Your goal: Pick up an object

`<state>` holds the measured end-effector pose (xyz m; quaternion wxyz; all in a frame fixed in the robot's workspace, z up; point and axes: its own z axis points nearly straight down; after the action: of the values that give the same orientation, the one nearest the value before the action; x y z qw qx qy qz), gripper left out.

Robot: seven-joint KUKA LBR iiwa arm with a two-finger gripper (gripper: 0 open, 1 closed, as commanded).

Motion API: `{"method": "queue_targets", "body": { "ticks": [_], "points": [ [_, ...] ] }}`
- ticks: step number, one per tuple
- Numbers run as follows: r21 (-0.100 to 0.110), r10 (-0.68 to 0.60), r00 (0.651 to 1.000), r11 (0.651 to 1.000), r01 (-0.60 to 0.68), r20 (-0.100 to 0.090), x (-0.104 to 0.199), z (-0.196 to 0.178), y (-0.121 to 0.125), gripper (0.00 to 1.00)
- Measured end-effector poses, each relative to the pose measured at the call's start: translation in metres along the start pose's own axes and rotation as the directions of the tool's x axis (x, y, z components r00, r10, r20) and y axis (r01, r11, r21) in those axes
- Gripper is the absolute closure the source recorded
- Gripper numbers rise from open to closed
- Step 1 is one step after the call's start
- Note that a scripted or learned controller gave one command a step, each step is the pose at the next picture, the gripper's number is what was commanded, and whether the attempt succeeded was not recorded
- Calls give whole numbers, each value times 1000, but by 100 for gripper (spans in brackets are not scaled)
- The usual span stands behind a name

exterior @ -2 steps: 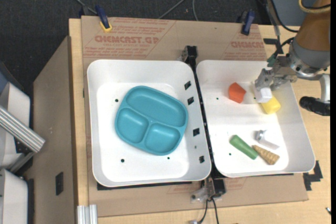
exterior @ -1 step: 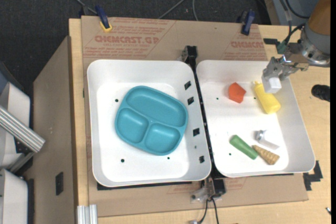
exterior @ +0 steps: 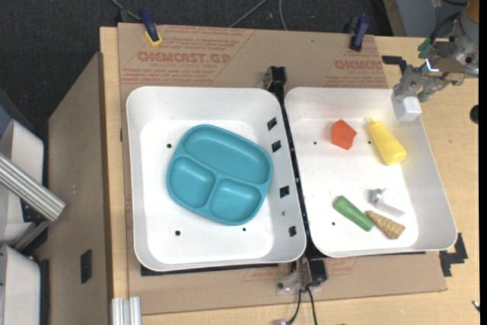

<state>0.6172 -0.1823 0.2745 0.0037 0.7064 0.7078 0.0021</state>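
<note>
Right white bin [exterior: 434,186]: glossy yellow plastic bottle [exterior: 386,141] near far edge, matte orange block [exterior: 343,135] beside it. Tool [exterior: 411,97] above far right corner; finger state hard to make out, cannot tell.

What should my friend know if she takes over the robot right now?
Gripper: above the right white bin's top right corner, nothing seen held; whether it is open is unclear.
Right bin: orange block, yellow plastic bottle, green cylinder, tan waffle cone, small white-grey piece.
Left white bin: teal divided plate.
Done: nothing picked.
Left: grasp and lift one object.
</note>
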Motion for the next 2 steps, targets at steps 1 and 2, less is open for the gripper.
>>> {"method": "queue_targets", "body": {
  "ticks": [1, 2],
  "points": [
    [9, -4, 1000, 1000, 5, -5, 53, -5, -12, 100],
    [11, -5, 1000, 1000, 5, -6, 105, 3, -13, 100]
  ]
}}
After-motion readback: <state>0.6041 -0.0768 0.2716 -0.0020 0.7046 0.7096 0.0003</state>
